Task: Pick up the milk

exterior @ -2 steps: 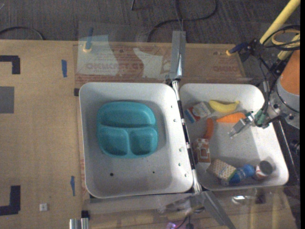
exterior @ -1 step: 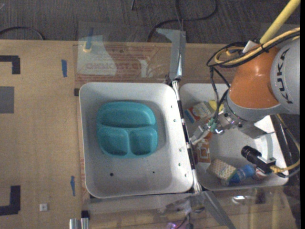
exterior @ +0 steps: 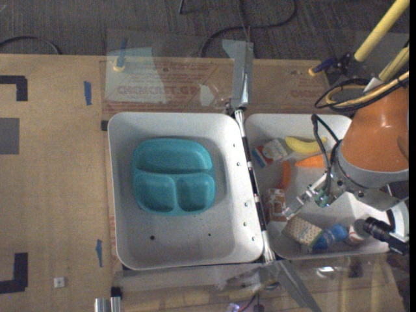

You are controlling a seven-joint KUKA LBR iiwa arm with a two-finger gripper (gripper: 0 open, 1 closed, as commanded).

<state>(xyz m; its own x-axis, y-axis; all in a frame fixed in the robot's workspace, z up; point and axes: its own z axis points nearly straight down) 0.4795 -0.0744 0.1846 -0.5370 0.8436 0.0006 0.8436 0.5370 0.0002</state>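
Note:
The milk point(exterior: 273, 151) is a small white carton with red and blue print. It lies in the right bin point(exterior: 338, 123) near that bin's back left corner. My gripper point(exterior: 298, 205) hangs low over the middle of the right bin, pointing towards the bin's left wall. It is well in front of the milk and apart from it, close to a small red-and-white box point(exterior: 277, 205). Nothing shows as held in it.
A yellow banana point(exterior: 305, 145) and an orange carrot point(exterior: 311, 162) lie just right of the milk. A speckled brown packet point(exterior: 302, 230) and a blue bottle point(exterior: 333, 235) lie at the bin's front. The left bin point(exterior: 123, 194) holds a teal divided tray point(exterior: 173, 175).

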